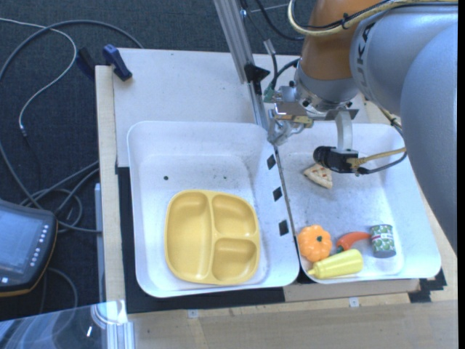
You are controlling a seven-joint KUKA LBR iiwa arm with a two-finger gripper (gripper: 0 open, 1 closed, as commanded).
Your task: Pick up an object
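Observation:
The right bin holds several small things. A tan wedge like a pizza slice lies near its middle. Along its front edge sit an orange pumpkin, a yellow corn cob, a red-orange carrot-like piece and a green can. My gripper hangs over the bin's far left corner, close to the wall between the two bins. It stands well back and left of the wedge, with nothing seen in it.
In the left bin, a yellow divided tray lies toward the front. A slanted metal post rises just behind the gripper. Cables and a blue clamp lie off the bench's far left.

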